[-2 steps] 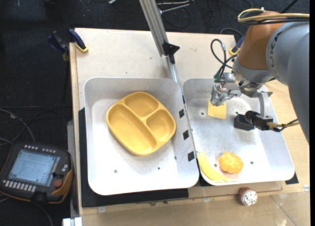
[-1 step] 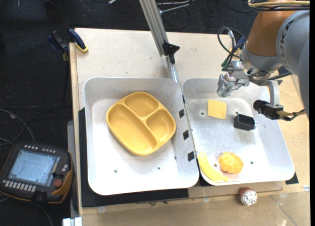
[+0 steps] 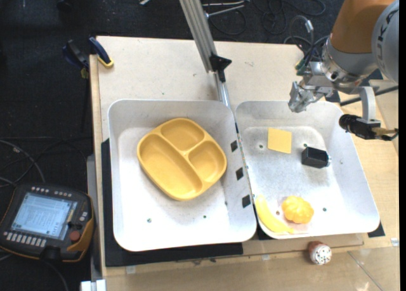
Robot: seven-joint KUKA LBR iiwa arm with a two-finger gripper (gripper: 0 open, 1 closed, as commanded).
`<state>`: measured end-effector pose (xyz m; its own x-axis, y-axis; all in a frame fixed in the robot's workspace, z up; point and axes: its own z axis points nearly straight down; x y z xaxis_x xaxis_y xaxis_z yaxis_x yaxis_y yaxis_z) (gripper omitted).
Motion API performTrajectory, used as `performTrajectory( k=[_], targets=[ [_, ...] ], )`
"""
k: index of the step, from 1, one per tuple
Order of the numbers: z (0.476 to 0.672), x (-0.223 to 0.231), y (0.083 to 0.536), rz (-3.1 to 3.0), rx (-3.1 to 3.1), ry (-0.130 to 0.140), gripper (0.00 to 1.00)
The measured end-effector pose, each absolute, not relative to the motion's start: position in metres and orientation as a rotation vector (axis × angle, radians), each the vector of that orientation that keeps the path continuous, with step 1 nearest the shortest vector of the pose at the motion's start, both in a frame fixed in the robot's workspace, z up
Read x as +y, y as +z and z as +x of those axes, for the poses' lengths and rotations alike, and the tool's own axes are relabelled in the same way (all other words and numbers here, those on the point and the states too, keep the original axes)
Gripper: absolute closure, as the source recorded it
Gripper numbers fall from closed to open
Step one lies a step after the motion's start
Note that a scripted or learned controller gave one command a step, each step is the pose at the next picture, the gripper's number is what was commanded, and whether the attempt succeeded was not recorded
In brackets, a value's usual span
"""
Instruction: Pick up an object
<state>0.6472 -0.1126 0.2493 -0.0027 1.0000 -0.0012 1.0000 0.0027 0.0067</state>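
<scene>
The end effector (image 3: pixel 301 101) is seen poised above the right bin's (image 3: pixel 355 185) far rim; whether it is open cannot be told, and apparently nothing is gripped.

No readable text, pendant (image 3: pixel 43 221) screen too small and blurred to read

Two white bins (image 3: pixel 127 220) look like matt plastic, lightly scuffed — the divided yellow tray (image 3: pixel 182 156) in the left one is smooth plastic with a soft sheen. On the right, the yellow square (image 3: pixel 280 141) looks flat and matt, the black block (image 3: pixel 314 157) slightly glossy. The bench top (image 3: pixel 158 68) reads as pale, matt board — the gripper (image 3: pixel 300 99) shows bare grey metal.
</scene>
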Motion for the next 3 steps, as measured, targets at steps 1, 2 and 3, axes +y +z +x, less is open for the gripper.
performTrajectory(
  k=[1, 2, 3],
  targets=[
    [0.651, -0.058, 0.238, 2.214, 2.231, 0.001, 1.00],
    [0.651, 0.004, 0.244, 2.213, 2.231, 0.004, 1.00],
    [0.655, 0.055, 0.248, 2.212, 2.230, 0.004, 1.00]
  ],
)
